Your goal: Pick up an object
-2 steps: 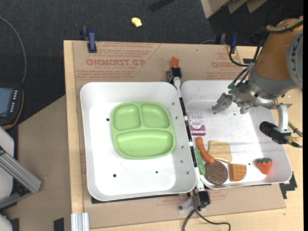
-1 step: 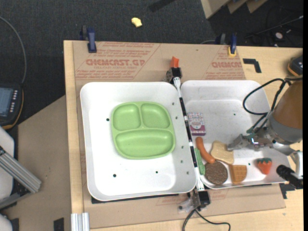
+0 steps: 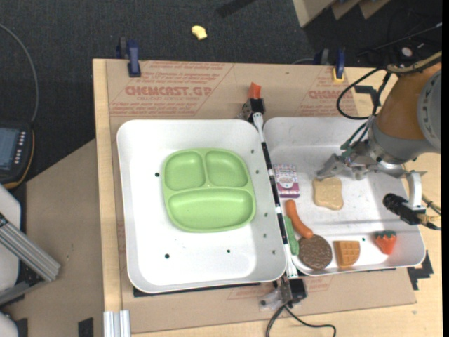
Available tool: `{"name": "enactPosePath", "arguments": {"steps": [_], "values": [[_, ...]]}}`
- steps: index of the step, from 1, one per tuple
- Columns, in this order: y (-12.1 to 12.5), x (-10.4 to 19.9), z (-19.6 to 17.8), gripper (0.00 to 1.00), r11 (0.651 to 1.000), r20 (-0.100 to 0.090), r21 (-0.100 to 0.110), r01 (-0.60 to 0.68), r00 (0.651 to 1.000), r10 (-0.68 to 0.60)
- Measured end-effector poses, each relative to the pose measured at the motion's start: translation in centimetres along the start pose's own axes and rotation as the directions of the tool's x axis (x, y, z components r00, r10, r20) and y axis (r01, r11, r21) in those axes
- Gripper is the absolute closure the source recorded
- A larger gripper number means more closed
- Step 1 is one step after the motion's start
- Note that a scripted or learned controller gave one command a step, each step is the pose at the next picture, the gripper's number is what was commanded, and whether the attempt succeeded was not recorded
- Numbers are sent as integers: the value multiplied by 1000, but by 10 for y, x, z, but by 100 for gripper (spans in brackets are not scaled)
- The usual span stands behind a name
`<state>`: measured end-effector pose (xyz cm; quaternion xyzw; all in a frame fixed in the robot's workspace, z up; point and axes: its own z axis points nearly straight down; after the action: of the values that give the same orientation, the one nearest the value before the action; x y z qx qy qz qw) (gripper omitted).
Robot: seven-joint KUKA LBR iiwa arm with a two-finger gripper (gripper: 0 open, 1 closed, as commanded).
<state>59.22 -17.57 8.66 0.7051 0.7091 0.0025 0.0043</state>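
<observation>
Camera view: counter (image 3: 175, 97) carries two shallow white bins side by side. Left bin (image 3: 140, 244) holds a green divided plate (image 3: 208, 190), three compartments, roughly centred.

Right bin (image 3: 309, 135) holds the food toys. A small white-and-purple packet (image 3: 286, 179) lies by the bin's left wall. A tan bread-like piece (image 3: 328, 194) sits mid-bin. An orange carrot-like stick (image 3: 299, 220) lies slanted below the packet. Along the near wall: a dark brown round patty (image 3: 315, 252), a waffle-like orange square (image 3: 346, 253) just beside it, and a small red-orange piece with a green top (image 3: 386, 242) further right. A green bit shows beside the patty at the bin's left wall, too small to identify.

Arm (image 3: 414, 111) comes in from the right, orange band above the wrist. Pincer (image 3: 346, 164) is down inside the right bin, just above the bread-like piece and near it. Fingers look spread apart, nothing seen between them. Contact with the bread piece cannot be confirmed.

A small yellow object (image 3: 200, 31) lies on the dark floor beyond the counter.
</observation>
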Motion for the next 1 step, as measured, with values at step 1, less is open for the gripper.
{"name": "enactPosePath", "arguments": {"steps": [1], "values": [[-34,39,-1,0,1000,-2,5,-4,1000,4]]}}
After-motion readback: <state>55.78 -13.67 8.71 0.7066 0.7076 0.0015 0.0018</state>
